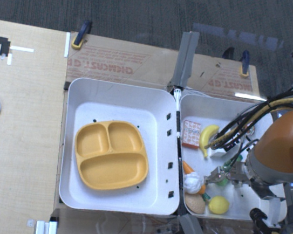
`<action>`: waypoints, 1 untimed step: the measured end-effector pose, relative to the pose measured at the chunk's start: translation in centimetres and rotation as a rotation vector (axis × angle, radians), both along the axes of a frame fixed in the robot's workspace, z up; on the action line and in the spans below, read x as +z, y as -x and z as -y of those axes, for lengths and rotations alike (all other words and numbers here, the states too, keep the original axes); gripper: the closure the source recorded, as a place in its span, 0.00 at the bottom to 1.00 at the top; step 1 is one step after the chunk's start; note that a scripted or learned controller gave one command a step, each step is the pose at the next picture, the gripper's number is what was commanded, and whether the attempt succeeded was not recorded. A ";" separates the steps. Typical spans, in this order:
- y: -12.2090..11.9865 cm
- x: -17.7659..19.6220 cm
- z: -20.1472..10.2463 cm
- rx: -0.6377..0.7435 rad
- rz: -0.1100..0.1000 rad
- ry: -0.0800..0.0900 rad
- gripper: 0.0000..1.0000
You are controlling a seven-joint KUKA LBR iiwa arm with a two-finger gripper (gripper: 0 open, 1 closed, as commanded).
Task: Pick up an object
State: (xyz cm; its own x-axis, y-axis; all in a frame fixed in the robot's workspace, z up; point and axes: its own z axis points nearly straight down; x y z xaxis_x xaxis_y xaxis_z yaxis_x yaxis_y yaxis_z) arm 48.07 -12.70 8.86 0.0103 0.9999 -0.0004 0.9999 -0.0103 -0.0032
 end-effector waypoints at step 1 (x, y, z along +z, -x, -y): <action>0.2 0.4 0.1 -0.004 -0.010 -0.002 1.00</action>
